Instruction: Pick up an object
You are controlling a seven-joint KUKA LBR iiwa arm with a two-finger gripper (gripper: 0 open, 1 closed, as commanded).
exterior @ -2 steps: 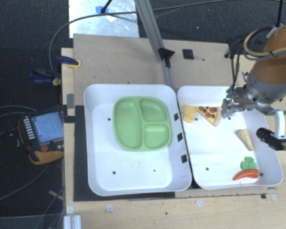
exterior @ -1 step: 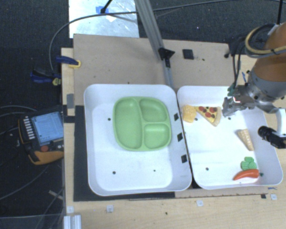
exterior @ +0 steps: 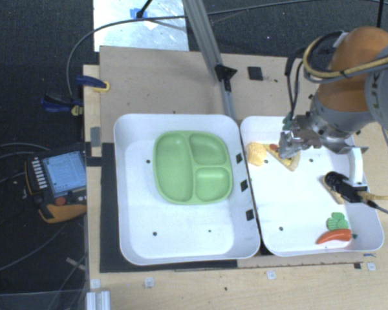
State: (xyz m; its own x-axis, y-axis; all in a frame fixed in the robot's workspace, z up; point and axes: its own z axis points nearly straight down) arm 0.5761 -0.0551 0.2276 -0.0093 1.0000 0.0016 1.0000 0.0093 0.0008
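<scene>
In the right shallow white bin (exterior: 297,231), the two-finger gripper (exterior: 288,148) sits low over a yellow-tan toy food piece (exterior: 257,152) near the back-left corner. Finger state: cannot tell. An orange carrot toy with green top (exterior: 335,231) lies front-right. The left white bin (exterior: 132,237) holds a green divided plate (exterior: 193,166).
</scene>
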